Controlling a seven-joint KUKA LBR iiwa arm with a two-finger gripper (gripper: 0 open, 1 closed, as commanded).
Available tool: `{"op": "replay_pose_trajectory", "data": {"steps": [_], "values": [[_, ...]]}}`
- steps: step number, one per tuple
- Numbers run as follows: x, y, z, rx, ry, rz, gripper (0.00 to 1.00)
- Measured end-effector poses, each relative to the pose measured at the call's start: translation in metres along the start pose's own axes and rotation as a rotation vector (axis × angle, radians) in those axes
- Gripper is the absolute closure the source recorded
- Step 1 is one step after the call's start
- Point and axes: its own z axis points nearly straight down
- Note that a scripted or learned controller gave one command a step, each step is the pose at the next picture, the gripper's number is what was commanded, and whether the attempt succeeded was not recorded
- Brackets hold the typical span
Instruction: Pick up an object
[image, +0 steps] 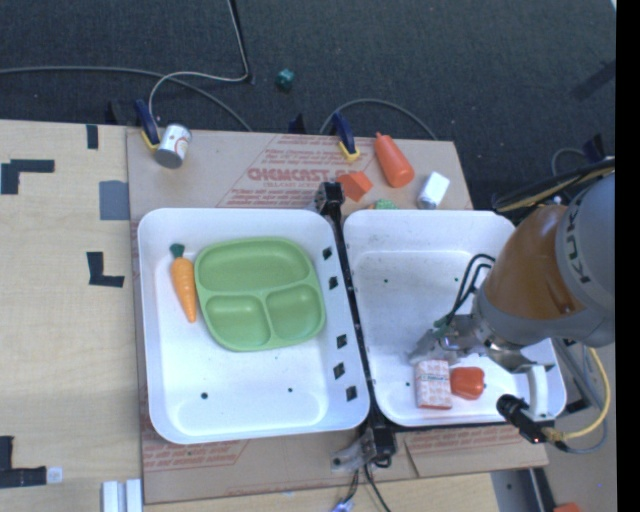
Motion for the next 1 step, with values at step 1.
{"op": "replay_pose_trajectory", "data": {"steps": [1], "values": [[0.0715, 0.0447, -0.0884, 0.003, 0.002, -0.003, 1.00]]}}
